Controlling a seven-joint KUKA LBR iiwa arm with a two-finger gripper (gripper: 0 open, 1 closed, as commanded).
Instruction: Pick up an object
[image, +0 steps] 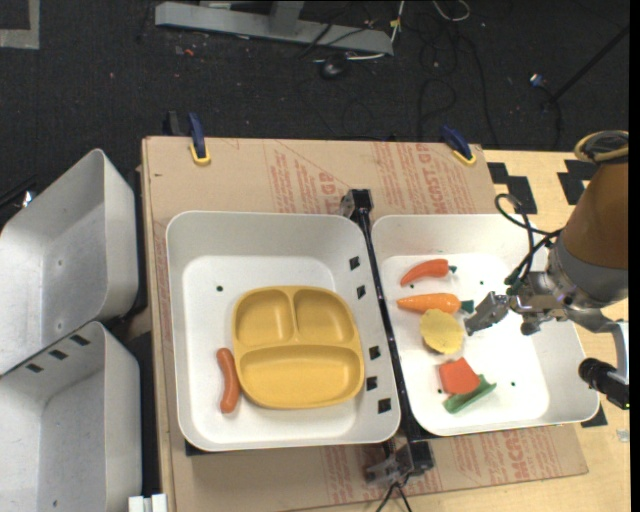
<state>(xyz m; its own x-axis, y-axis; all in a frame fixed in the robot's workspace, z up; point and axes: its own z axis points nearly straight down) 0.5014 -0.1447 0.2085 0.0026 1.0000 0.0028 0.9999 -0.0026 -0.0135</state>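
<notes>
You see gripper (487, 311) just right of yellow lemon-like piece (442, 332) in right bin (560, 400) | fingers: cannot tell | carrot (428, 302) just above lemon piece

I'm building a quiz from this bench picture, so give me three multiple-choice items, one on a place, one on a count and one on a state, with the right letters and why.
1. Where does the sausage lie?
A. on the yellow tray
B. in the left bin beside the tray
C. in the right bin

2. How many compartments does the yellow tray have?
A. two
B. three
C. four

3. Where is the claw?
A. over the right bin, near the yellow piece
B. over the yellow tray
C. outside both bins

Answers:
1 B, it rests on the left bin floor at the tray's left edge.
2 B, two small ones above one long one.
3 A, it is over the right bin, just right of the yellow piece.
</notes>
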